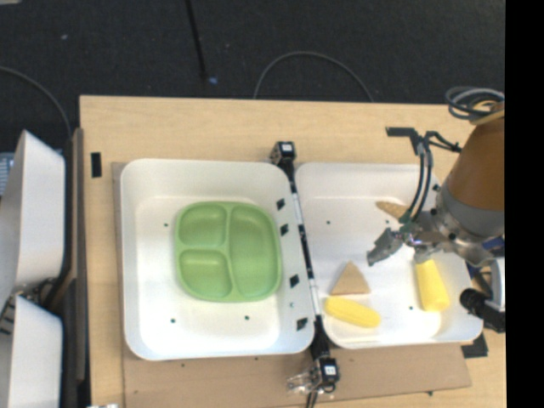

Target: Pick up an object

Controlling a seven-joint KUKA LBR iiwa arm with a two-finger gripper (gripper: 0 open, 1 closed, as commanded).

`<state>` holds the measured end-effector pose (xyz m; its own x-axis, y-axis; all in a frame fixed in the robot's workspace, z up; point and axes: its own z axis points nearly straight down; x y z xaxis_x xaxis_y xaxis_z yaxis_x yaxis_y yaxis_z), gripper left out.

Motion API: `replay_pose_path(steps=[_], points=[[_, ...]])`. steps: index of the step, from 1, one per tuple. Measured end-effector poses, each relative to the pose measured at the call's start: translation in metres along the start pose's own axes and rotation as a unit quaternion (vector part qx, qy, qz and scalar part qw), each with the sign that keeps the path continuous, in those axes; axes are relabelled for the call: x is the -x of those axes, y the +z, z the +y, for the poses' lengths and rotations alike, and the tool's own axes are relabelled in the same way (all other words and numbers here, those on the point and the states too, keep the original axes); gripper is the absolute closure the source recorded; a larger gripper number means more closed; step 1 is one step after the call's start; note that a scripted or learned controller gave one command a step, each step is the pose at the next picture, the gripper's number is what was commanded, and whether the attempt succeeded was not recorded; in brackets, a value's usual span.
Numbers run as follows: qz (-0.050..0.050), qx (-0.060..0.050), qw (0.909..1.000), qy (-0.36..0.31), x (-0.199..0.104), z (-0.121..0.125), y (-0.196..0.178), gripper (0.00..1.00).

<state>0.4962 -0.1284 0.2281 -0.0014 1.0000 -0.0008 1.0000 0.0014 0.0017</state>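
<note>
gripper (384, 246) over right bin (340, 181) – fingers spread, grasping nothing | candidates – tan wedge (350, 280), two yellow corn-like pieces (353, 313) (432, 285) lying loose on the floor | left bin: green divided plate (228, 250) | likely descending to pick

Arm (478, 164): I see it entering from the right, grey wrist under the orange band, angled down-left. Gripper (384, 246): dark, low at centre-right, pointing left; I cannot judge its finger state.
</note>
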Motion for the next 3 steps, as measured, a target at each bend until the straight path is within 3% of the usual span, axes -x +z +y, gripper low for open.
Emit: replay_pose_path(steps=[2, 3], points=[[0.001, 0.001, 1.0, 0.002, 0.005, 0.007, 0.116, 0.0], [0.001, 0.004, 1.0, 0.002, 0.006, 0.011, 0.122, 0.0]])
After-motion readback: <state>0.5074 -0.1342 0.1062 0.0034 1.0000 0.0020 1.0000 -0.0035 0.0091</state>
